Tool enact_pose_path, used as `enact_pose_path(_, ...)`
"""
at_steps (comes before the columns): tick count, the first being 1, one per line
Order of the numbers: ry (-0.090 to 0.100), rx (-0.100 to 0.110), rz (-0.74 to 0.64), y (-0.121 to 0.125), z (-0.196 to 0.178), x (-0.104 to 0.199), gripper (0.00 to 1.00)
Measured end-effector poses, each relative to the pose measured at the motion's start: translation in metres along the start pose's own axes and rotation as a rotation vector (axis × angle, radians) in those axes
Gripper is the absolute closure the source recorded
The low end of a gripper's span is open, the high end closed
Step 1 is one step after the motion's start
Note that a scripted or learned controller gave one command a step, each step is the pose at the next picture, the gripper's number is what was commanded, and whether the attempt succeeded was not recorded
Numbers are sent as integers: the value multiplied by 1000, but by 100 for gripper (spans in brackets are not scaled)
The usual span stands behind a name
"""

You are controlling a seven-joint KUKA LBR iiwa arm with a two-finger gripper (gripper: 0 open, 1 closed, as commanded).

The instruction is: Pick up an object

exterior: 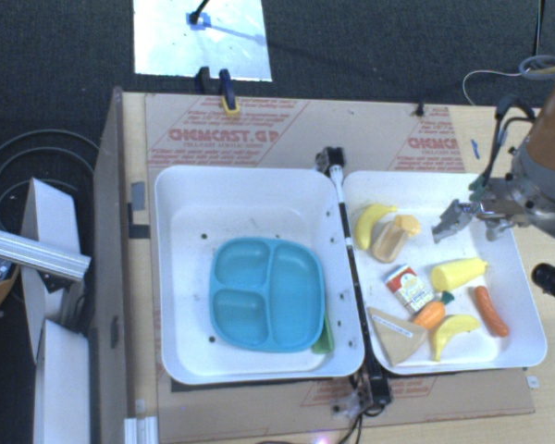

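Observation:
The right white bin (527, 280) holds several toy foods: a yellow banana (372, 220), a tan bread piece (389, 239), a yellow corn cob (458, 273), a red sausage (490, 311), an orange carrot (429, 314), a second banana (453, 332), a red-and-white carton (407, 288) and a beige wedge (397, 331). My gripper (474, 222) hangs over the bin's upper right part, above the corn cob and to the right of the bread. Its fingers are open and nothing sits between them.
The left white bin (180, 248) holds a blue divided plate (264, 294) with a green item (325, 340) peeking out at its lower right edge. A dark divider (344, 239) runs between the bins. Cables and boxes lie left of the bench.

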State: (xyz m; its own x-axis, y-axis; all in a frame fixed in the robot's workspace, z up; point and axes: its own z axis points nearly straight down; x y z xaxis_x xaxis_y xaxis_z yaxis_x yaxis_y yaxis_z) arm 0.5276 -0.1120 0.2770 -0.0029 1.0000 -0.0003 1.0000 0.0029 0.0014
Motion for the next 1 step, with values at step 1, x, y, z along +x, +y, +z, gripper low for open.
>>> enact_pose_path(1,2,7,-5,57,115,24,0)
